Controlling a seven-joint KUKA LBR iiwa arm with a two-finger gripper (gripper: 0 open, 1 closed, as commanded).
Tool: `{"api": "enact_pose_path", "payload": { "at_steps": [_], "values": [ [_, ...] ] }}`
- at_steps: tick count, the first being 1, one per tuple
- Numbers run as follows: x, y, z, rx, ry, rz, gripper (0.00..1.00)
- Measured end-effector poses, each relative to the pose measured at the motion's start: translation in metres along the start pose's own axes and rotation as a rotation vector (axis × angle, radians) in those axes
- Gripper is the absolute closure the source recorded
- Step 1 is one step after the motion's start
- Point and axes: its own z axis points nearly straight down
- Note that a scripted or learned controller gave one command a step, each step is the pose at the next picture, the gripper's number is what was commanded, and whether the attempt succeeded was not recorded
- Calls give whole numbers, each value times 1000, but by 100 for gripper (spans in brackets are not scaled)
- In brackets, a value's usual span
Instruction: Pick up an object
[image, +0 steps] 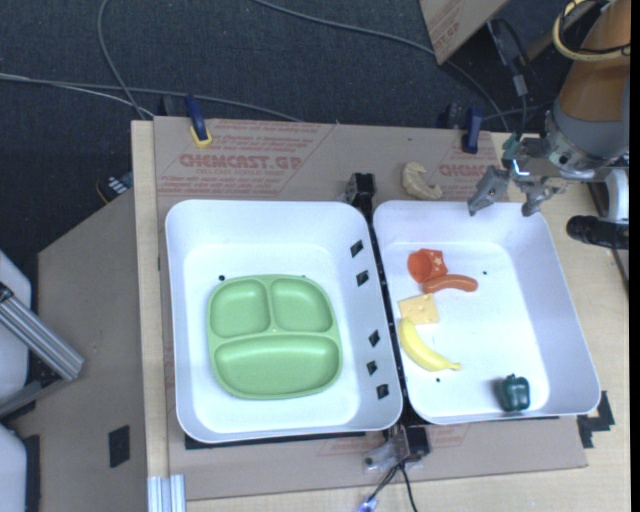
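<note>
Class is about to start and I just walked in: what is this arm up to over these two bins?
The arm's claw hangs open above the far rim of the right bin, holding nothing. In that bin lie a tomato, a sausage, a cheese slice, a banana and a green pepper, all untouched. The left bin holds a green tray. No pick has been made yet.

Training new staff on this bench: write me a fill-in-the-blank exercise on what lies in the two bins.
1. The green tray with three compartments lies in the ____ bin.
2. The banana lies in the right bin, just below a slice of ____.
3. The gripper hangs over the right bin's ____ edge, its fingers spread with nothing between them.
4. The dark green pepper sits near that bin's ____ edge.

Missing words: left; cheese; far; near
</note>
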Motion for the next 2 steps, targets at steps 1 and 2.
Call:
{"api": "enact_pose_path", "payload": {
  "at_steps": [1,2],
  "values": [
    [2,1,62,-1,0,-1,0],
    [5,2,123,-5,-1,-1,0]
  ]
}}
